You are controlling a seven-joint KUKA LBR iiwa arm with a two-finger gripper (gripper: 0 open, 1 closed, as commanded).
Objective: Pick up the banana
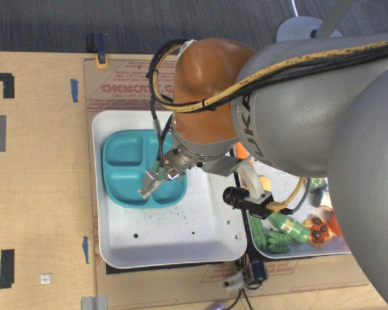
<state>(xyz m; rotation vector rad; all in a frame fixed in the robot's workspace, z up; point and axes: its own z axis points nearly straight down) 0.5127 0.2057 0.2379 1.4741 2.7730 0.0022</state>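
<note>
— 1 candidate only for the banana (265, 185): a small yellow patch, smooth, no markings readable. Where exactly?
— In the right bin (297, 255), toward its upper-left in the view, just beside the rim shared with the other bin. Mostly hidden under the arm (297, 121). Apart from the green toy (271, 239) and the orange-red piece (320, 228), both lower in the view.
— Shape, curve, ends?
— Cannot tell; too little exposed. No stem or tip confirmed.
— Position of the gripper (152, 183)?
— Over the left bin (181, 241), low above the teal divided plate (123, 166), at its right-hand compartments. Well apart from the banana. Cannot tell whether spread or pressed together from this angle; no object seen in it.
— Handling estimate?
— Judged light, probably a toy. Stiff if plastic, slightly yielding if foam. Smooth skin, so likely slippery on the curved flanks. Not fragile under 1 firm pinch.
— Where to take hold?
— Across the narrow width at mid-body, pinch square to the long axis. Avoid the tapered ends: prone to slipping out. Calls first for a move across into the right bin and a clearer look at how the piece lies.
</note>
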